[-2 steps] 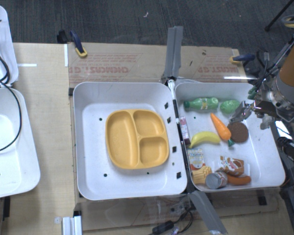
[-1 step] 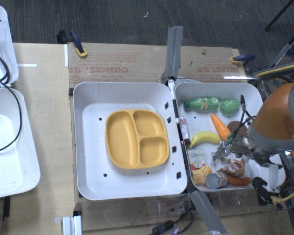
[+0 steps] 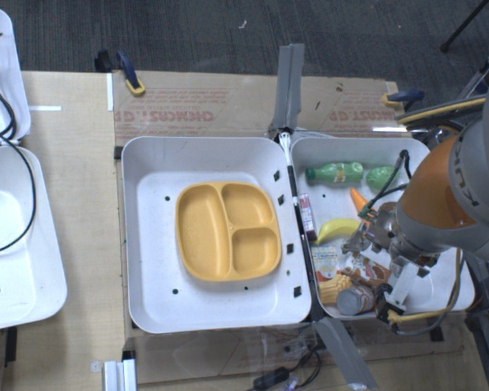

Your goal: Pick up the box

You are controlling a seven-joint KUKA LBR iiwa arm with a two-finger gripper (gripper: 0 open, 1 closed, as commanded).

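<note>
The right bin [image 3: 440,304] is crowded along its near rim, where the arm [image 3: 440,194] reaches down and the gripper [image 3: 375,251] sits low among the items; whether the jaws are open cannot be told. The box [image 3: 305,213], its label unreadable, lies against the bin's 9 o'clock wall. A banana [image 3: 336,230] lies beside it, a green bottle [image 3: 336,172] at 12 o'clock. The left bin [image 3: 147,243] holds a yellow tray [image 3: 228,230], open floor all around. Mirrored red print on the cardboard [image 3: 187,104] beyond is unreadable.

Grey rounded arm [image 3: 482,165], broad orange band [image 3: 440,194] above wrist. Black cable loops from band's 11 o'clock side. Metallic wrist hardware, white lower piece, yellowish cable beneath.
</note>
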